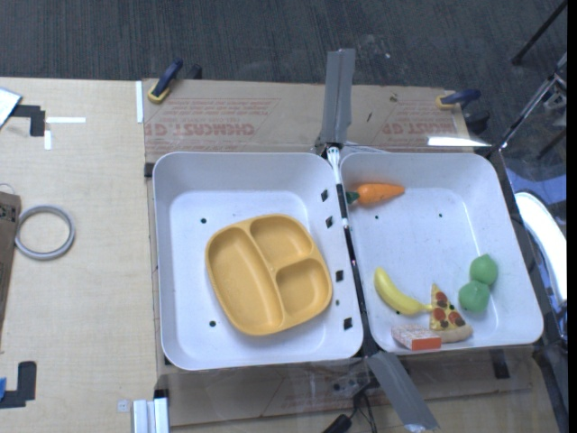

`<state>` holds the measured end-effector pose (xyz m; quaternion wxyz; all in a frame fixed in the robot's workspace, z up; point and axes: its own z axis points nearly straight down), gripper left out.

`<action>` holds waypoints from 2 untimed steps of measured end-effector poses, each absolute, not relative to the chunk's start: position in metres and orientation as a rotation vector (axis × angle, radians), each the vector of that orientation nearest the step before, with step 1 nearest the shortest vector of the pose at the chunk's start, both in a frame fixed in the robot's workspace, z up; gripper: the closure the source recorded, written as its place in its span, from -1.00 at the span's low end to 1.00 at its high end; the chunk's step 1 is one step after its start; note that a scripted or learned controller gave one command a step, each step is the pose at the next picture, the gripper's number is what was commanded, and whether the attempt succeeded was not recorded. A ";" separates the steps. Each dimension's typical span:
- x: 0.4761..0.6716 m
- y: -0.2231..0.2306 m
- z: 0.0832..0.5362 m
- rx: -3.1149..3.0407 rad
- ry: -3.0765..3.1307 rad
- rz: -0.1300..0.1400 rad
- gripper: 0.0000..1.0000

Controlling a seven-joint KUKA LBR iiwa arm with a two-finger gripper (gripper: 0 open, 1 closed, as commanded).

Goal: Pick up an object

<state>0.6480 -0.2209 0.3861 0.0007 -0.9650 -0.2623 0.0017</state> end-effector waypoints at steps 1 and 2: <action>0.647 -0.221 0.394 -3.031 -0.820 0.006 1.00; 0.642 -0.222 0.385 -3.061 -0.695 0.007 1.00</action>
